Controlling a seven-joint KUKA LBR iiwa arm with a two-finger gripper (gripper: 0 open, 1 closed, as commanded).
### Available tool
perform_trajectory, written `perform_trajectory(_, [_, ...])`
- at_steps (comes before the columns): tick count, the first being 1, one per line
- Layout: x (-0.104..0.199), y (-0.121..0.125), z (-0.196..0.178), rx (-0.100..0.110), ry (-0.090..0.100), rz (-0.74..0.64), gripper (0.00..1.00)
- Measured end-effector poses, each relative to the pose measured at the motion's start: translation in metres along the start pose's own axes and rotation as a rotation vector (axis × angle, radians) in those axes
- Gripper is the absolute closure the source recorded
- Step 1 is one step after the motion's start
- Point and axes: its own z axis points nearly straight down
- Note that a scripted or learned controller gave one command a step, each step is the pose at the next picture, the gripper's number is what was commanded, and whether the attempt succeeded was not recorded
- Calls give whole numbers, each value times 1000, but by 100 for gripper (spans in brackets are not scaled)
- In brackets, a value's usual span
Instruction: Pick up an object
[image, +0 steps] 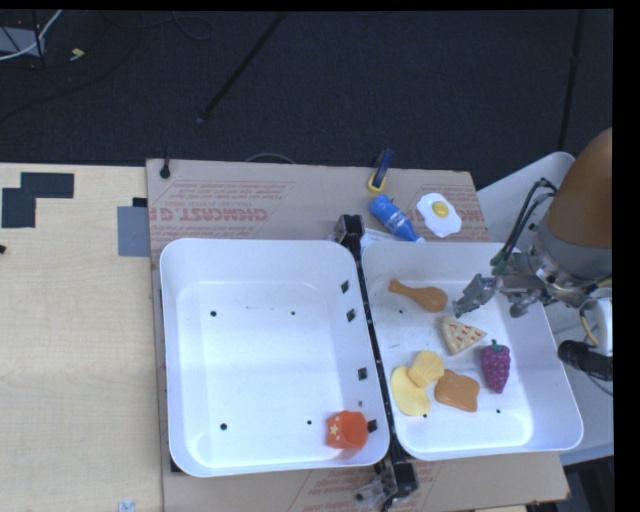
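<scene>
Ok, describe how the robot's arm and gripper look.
The arm is a thick rounded body with an orange band above a grey wrist. Thin dark cables loop along it. The gripper is small, grey metal, with slim fingers.

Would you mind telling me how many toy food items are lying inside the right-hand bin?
5: a chicken drumstick upper left, a waffle wedge at centre, purple grapes to its right, yellow pieces lower left, and an orange-brown piece beside them. The arm may hide more.

Cut off at the right edge: most of the arm (588, 205). Partly masked by the tool (492, 292): far rim of the right bin (560, 400). Finger spacing unreadable.
</scene>
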Motion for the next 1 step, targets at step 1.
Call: perform_trajectory(1, [59, 83, 98, -9, -1, -5, 0])
